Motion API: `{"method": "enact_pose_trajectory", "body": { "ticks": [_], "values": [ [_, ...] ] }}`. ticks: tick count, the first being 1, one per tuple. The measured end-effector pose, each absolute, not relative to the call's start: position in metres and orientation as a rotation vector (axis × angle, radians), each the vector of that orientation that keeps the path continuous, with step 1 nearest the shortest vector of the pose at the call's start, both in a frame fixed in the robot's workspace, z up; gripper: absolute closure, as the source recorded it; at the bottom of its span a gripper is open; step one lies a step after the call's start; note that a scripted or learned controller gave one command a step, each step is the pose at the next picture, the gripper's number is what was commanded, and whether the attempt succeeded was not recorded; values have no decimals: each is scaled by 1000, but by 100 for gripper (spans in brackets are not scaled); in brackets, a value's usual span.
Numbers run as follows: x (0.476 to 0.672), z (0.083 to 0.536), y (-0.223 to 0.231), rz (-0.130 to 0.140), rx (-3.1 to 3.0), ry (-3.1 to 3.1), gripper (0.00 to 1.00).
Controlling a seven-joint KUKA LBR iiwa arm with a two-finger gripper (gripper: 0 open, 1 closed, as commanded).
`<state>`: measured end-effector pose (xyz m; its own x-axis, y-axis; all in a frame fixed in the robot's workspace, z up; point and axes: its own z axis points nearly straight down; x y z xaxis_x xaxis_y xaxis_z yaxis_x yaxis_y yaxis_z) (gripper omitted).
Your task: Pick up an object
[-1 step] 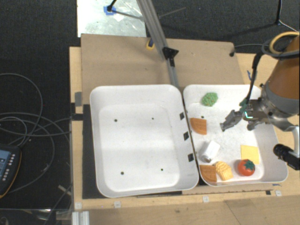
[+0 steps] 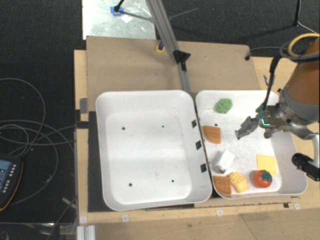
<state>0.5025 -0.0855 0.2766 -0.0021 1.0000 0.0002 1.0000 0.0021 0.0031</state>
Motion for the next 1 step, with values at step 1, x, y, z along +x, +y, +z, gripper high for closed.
{"method": "enact_pose_trajectory", "body": {
  "ticks": [1],
  "values": [
    [507, 215, -82, -4, 2224, 2225, 0]
  ]
}}
